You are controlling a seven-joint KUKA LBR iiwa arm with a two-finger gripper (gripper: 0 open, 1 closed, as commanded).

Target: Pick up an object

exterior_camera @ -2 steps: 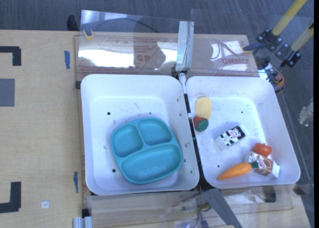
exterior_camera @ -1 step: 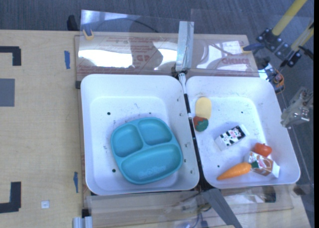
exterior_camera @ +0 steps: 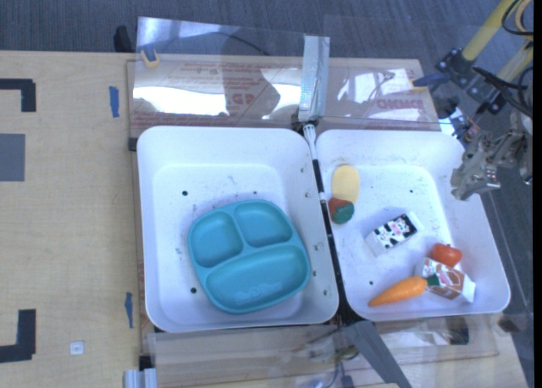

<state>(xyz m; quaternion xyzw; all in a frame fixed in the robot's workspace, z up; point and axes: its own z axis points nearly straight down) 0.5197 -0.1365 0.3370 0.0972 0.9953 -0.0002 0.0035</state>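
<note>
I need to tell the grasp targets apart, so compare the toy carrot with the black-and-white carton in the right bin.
The toy carrot is orange and tapered to a point; the black-and-white carton is boxy with a cow-like patch pattern. The carrot lies near the right bin's front edge, touching a small bottle with a red cap; the carton lies nearer the middle, apart from other items. Both lie flat, slanted the same way.

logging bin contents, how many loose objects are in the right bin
4, none visibly hidden: a yellow and red-green toy by the left wall, a black-and-white box mid-bin, a toy carrot near the front, and a red-capped pouch right of it.
</note>
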